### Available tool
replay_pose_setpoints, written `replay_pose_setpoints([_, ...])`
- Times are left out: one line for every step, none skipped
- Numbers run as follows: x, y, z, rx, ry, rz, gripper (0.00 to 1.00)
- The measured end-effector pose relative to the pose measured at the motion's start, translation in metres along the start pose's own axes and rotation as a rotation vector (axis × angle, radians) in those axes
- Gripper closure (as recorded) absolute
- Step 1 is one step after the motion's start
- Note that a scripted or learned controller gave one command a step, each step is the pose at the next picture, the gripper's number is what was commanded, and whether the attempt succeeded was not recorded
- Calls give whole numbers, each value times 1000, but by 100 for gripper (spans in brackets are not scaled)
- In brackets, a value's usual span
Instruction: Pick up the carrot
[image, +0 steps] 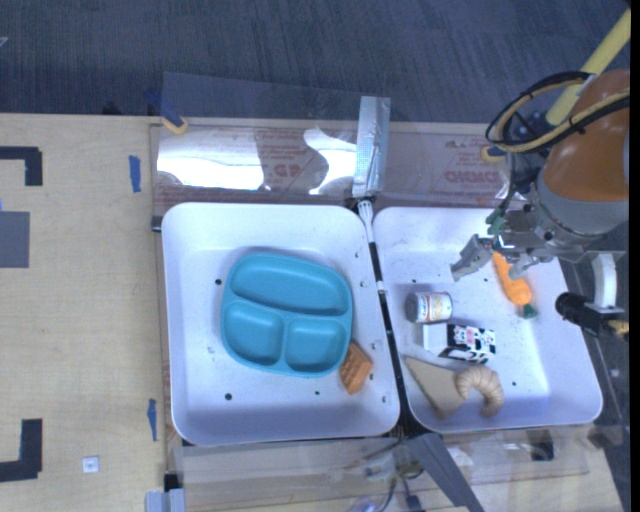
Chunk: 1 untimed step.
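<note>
Arm: the grey arm with the orange band is reaching in from 3 o'clock and is hanging over the upper right part of the right bin, with the wrist pointing down toward the bin floor.
Gripper: the gripper is standing over the bin floor, its two fingers spread apart; one finger is pointing toward 8 o'clock, the other is lying close to the top of the carrot.
Claw state: the fingers are standing apart, and nothing is sitting between them.
Carrot: the carrot is lying on the floor of the right bin, in its right half, at about 4 o'clock from the gripper and just beside it. It is orange, short and thick, with a small green end pointing toward 5 o'clock.
Contact: I cannot tell if the nearer finger is touching the carrot.
Neighbours: a small can is lying on its side at 9 o'clock from the carrot, a black and white carton at 7 o'clock, and a croissant further toward 6 o'clock.
Left bin: the left bin is holding a blue divided plate and a brown piece of bread at the plate's 4 o'clock.
</note>
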<state>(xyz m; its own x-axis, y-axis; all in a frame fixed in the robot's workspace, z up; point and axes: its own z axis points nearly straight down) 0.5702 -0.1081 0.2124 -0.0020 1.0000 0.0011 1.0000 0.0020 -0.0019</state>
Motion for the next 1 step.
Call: replay_pose_setpoints([-96,64,-3,-3,-4,139,0])
